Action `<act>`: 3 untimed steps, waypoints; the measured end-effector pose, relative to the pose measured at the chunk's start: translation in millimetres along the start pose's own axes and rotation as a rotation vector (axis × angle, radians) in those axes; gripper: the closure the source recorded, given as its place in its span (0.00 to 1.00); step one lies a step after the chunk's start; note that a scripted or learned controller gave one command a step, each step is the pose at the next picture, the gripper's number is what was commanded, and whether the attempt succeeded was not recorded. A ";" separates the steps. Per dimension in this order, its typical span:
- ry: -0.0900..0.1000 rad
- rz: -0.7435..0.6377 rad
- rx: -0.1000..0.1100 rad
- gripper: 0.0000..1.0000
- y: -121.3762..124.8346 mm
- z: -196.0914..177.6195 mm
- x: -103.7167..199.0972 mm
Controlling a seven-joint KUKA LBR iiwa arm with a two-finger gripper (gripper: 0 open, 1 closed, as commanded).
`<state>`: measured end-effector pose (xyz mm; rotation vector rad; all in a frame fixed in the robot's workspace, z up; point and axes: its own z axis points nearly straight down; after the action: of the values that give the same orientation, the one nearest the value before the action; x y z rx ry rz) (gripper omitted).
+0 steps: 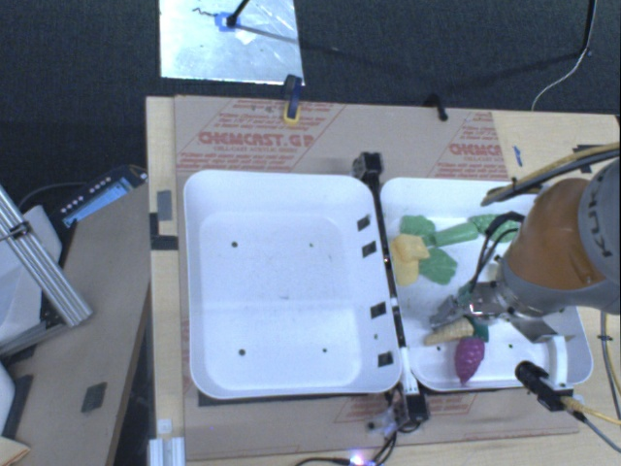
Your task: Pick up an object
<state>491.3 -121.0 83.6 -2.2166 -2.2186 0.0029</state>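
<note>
The right bin (572,357) holds several small items. A purple berry-like object (469,357) lies near its front wall. A beige cone-shaped piece (448,332) with a teal bit (479,330) beside it lies just behind the purple one. A yellow object (408,257) and green leafy pieces (439,260) sit at the bin's far left. My gripper (456,311) is low in the right bin, directly over the beige cone and very close to it. The arm's grey and orange wrist (553,250) hides the bin's right part.
The left bin (281,280) stands beside the right one, with a black divider with clips (383,280) between them. A black cable loops by the wrist (490,236). Cardboard (262,134) lies under both bins.
</note>
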 end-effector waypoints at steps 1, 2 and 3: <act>-0.003 -0.001 -0.009 1.00 4.2 -11.5 -1.5; 0.000 -0.013 -0.016 1.00 33.0 -106.0 106.2; -0.001 -0.008 -0.007 1.00 24.9 -114.0 147.9</act>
<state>516.6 26.7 197.8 -2.2120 -2.2316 -0.0040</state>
